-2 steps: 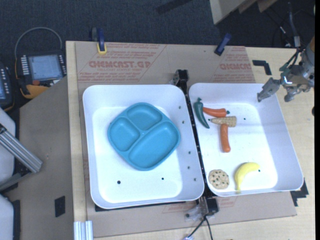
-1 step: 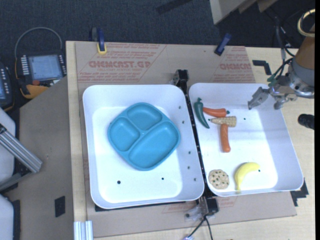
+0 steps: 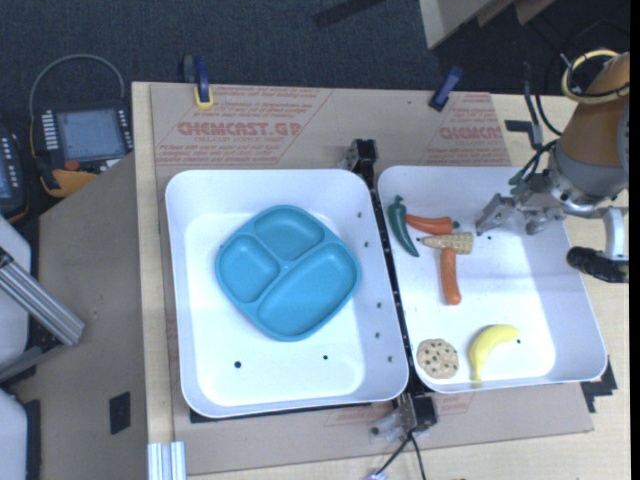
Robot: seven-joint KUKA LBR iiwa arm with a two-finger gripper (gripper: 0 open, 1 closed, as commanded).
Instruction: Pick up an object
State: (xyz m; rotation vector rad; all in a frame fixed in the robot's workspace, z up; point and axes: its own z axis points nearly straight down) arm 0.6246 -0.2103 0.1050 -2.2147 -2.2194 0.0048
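My gripper (image 3: 512,220) hangs over the back of the right bin (image 3: 565,308), open, with nothing between its fingers. Just left of it lie a green chili pepper (image 3: 401,226), an orange sausage (image 3: 432,225) and a tan waffle cone (image 3: 447,241). A second orange sausage (image 3: 451,278) points toward the front. Near the bin's front wall sit a round cookie (image 3: 437,358) and a yellow banana (image 3: 490,345). The gripper touches none of them.
The left bin (image 3: 185,298) holds a blue divided plate (image 3: 288,271) near its middle. A black divider strip (image 3: 385,268) runs between the bins. Bare white floor lies in the right bin's right half.
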